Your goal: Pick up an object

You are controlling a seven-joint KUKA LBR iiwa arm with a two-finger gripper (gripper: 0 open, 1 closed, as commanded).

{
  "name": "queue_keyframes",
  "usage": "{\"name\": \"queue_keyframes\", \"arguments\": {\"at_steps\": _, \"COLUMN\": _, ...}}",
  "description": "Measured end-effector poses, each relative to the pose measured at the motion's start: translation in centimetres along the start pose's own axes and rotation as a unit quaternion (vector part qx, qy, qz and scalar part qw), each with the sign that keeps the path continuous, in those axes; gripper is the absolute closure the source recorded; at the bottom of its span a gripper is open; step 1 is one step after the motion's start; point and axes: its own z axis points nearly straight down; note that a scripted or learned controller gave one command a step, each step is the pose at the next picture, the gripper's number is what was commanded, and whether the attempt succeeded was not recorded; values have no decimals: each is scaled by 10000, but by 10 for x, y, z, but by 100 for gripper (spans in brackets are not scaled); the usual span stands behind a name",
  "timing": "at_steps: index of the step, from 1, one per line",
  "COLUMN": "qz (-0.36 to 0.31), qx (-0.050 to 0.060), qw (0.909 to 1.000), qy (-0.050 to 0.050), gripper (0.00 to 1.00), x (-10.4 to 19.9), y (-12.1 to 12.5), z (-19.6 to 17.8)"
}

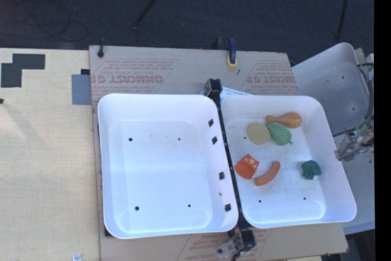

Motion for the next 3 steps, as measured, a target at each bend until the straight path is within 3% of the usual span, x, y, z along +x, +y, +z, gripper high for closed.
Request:
{"name": "queue_keyframes", "arguments": {"at_steps": 1, "qz": -44, "qx": -82, "qw": 10000, "qy": -16, "gripper": 100, "x": 69, "y": 3, "z": -130}}
{"name": "queue_keyframes", "arguments": {"at_steps": 2, "qz": -26, "qx": 56, "qw": 10000, "qy": 8, "gripper": 100, "x": 124, "y": 36, "z": 6}}
{"name": "queue_keyframes", "arguments": {"at_steps": 3, "qz": 2, "qx": 10, "qw": 10000, "qy": -9, "gripper": 100, "x": 120, "y": 36, "z": -12}}
